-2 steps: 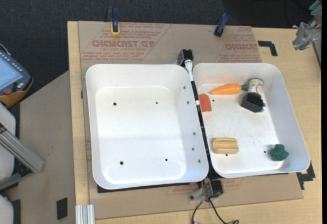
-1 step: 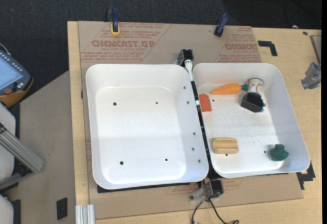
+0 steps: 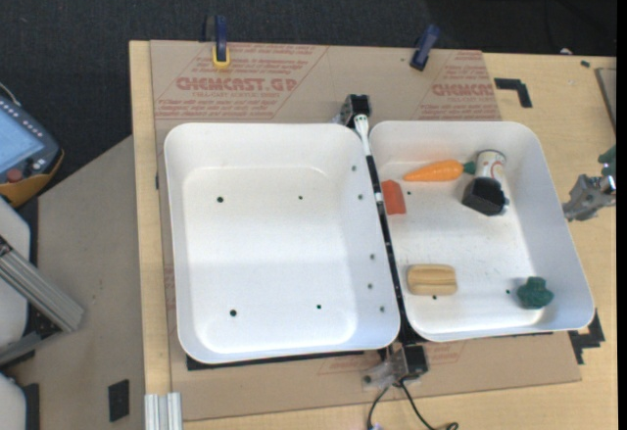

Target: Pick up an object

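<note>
The right bin (image 3: 558, 232) holds several small objects. An orange carrot (image 3: 434, 171) lies near its far side, with a red block (image 3: 393, 197) by the left wall. A black object (image 3: 484, 196) sits beside a small white round piece (image 3: 489, 164). A tan bread-like block (image 3: 432, 279) rests near the front, and a green lump (image 3: 534, 293) sits in the front right corner. My gripper (image 3: 591, 193) is at the view's right edge, outside the right bin's right rim, and it holds nothing I can see.
The left bin (image 3: 176, 222) sits against the right bin, joined by a black divider strip (image 3: 377, 213). Both rest on a cardboard sheet (image 3: 294, 66) held by clamps (image 3: 219, 38) at the back. A cable (image 3: 392, 399) runs out at the front.
</note>
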Motion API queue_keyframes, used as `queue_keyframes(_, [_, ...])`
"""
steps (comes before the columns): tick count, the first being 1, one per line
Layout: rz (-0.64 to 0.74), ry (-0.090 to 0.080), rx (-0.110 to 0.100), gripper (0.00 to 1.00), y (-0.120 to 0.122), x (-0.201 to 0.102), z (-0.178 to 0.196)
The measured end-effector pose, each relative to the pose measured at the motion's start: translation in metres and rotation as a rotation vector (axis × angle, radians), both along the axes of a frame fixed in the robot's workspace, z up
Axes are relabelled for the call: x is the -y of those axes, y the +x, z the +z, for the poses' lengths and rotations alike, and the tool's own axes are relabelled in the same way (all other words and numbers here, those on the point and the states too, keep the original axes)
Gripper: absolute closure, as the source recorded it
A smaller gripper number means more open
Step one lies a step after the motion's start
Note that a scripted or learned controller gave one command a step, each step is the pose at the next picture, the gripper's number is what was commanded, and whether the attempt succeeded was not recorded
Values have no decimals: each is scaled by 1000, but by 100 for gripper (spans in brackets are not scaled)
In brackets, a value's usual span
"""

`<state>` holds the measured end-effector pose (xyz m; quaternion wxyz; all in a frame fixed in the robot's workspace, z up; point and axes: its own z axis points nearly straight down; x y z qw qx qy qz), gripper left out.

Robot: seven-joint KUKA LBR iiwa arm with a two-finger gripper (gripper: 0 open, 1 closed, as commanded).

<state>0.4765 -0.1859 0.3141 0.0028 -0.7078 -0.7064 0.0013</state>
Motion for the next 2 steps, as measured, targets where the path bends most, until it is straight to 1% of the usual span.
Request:
queue_keyframes(1, [9,-3,21,100,5,-66,111])
queue_keyframes(2, [10,1,-4,100,72,-136,0])
